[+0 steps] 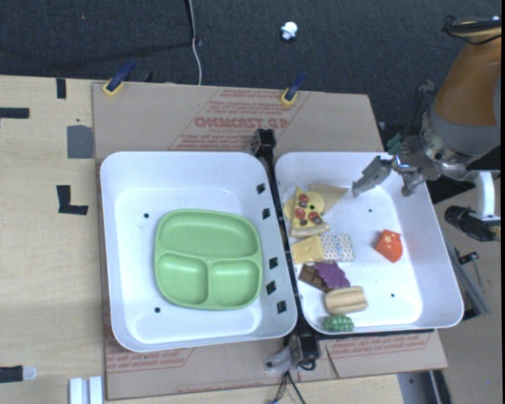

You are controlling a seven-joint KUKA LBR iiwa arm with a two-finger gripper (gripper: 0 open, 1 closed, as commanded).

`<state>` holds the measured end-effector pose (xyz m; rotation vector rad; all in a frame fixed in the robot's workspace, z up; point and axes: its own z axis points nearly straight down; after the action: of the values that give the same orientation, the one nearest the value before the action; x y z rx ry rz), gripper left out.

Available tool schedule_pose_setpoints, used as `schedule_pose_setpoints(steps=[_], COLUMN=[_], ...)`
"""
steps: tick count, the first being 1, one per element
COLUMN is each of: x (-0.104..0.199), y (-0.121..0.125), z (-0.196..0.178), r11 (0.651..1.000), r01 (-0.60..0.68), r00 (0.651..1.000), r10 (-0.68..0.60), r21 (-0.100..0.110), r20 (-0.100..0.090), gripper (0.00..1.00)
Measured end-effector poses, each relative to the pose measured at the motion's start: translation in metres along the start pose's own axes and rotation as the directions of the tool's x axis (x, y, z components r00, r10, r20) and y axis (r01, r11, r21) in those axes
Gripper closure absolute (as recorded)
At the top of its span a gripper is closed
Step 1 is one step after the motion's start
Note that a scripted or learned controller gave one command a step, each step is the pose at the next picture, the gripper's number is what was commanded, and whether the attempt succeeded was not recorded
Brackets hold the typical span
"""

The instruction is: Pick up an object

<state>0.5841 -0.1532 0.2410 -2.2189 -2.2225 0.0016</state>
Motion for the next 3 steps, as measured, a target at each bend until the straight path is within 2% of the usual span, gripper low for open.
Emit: schedule_pose_setpoints(steps=[1, 2, 3], x=[0.064, 0.060, 0.060], y=[0.031, 0.033, 0.053], z=[0.092, 0.160, 0.157], r11=[1.000, 1.000, 1.000], r01=[0.005, -0.001, 0.000], r00=[1.000, 1.000, 1.000], r10=[-0.005, 0.001, 0.000], r21=[0.006, 0.002, -0.001], r20=[-0.003, 0.000, -0.001], gripper=[0.00, 0.00, 0.00])
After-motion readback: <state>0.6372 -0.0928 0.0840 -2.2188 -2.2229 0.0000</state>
